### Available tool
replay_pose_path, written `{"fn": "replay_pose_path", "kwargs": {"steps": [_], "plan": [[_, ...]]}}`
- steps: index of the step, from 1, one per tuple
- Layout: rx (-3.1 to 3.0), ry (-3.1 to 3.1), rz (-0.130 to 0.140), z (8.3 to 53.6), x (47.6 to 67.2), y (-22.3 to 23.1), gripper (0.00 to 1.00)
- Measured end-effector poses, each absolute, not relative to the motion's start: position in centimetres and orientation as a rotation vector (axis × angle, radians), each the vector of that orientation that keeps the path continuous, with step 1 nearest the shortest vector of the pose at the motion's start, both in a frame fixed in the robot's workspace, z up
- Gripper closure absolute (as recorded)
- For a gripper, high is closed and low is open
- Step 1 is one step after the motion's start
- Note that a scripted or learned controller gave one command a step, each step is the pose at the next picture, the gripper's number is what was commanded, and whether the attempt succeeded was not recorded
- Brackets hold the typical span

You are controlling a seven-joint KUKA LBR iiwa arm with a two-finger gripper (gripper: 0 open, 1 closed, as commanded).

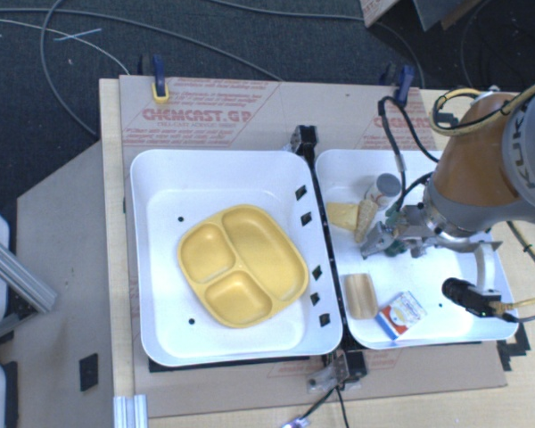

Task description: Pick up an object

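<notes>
While hand (381, 242) hovers mid-bin, right bin (446, 330) rim near.

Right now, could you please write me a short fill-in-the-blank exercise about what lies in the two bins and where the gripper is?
1. The yellow divided plate lies in the ____ bin of the camera view.
2. The plate has ____ compartments.
3. The gripper is over the ____ bin.
4. The small wooden block lies in the right bin beside a red, white and ____ packet.

Missing words: left; three; right; blue
</notes>
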State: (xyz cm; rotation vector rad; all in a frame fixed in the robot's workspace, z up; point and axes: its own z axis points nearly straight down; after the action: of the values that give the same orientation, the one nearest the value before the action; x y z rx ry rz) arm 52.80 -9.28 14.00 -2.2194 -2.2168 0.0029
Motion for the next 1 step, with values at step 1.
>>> {"fn": "replay_pose_path", "kwargs": {"steps": [1], "plan": [[-2.221,-2.219,-0.001,15.24,52.89,-9.25,1.00]]}}
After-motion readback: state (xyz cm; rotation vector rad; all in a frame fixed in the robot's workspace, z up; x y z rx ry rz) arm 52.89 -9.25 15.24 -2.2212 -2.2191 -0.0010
